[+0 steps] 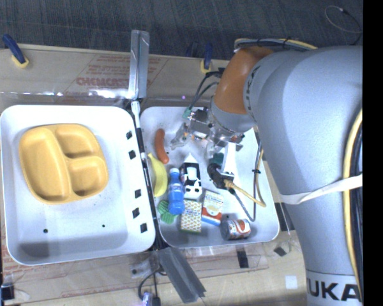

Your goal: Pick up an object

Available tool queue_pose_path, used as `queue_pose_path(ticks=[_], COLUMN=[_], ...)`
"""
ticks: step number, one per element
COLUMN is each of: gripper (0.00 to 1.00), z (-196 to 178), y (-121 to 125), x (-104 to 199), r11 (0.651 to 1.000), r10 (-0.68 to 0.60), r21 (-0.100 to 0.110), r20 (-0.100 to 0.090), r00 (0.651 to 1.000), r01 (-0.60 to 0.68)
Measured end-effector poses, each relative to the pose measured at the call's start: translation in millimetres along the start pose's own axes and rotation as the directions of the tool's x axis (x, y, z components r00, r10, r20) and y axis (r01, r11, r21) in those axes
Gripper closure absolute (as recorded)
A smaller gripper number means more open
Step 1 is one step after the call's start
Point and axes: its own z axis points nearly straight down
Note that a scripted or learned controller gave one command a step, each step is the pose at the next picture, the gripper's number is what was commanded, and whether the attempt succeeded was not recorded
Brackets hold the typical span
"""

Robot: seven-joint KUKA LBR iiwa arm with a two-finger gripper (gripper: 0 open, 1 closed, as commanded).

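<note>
The gripper (pixel 193 132) hangs low over the back of the right bin (pixel 268 225), under the orange-banded wrist; from here I cannot tell how it is set, since its tip is lost in a clutter of metal and cable. Nothing shows held in it. The objects lie just in front of it and to its left: an orange-red sausage (pixel 159 145) near the bin's left wall, a yellow banana (pixel 157 176) beside that, then a blue bottle (pixel 175 193) lying lengthwise. Further forward sit a black-and-white box (pixel 191 177), a patterned green-and-white carton (pixel 191 219), a small white-and-orange packet (pixel 212 209) and a tin can (pixel 235 228) on its side. In the left bin (pixel 64 241) rests a yellow divided tray (pixel 64 161).
</note>
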Motion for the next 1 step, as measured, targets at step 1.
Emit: queue_pose_path(ticks=[1], gripper=[1.0], z=[-9.9], y=[-0.1], x=[0.8], r11=[1.0], r10=[-0.003], r21=[0.002], r20=[-0.001], r00=[1.0], r01=[0.003])
